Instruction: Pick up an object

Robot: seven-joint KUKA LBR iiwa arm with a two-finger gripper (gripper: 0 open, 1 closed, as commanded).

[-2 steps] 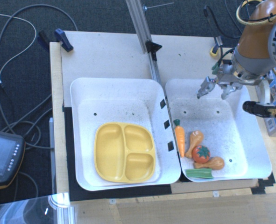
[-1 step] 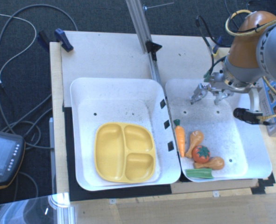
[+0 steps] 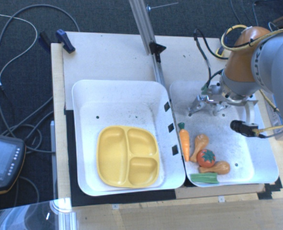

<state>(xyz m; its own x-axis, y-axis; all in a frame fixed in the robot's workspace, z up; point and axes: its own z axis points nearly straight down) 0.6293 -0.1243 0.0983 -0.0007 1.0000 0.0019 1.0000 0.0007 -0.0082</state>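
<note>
My gripper (image 3: 207, 108) hangs over the far part of the right bin (image 3: 261, 169), open, with nothing between its fingers. Toy foods lie in a cluster at the near left of that bin, well below the gripper: an orange carrot (image 3: 184, 144) along the left wall, a red tomato (image 3: 207, 158), a tan-orange piece (image 3: 199, 144) leaning beside it, another orange piece (image 3: 220, 167) to its right, and a green piece (image 3: 203, 178) at the near rim. The gripper touches none of them.
The left bin (image 3: 84, 97) holds a yellow divided plate (image 3: 128, 155). A metal pole (image 3: 142, 18) slants down to the divider between the bins. The grey and orange arm (image 3: 249, 56) fills the right rear; a black part (image 3: 244, 127) hangs by the right wall.
</note>
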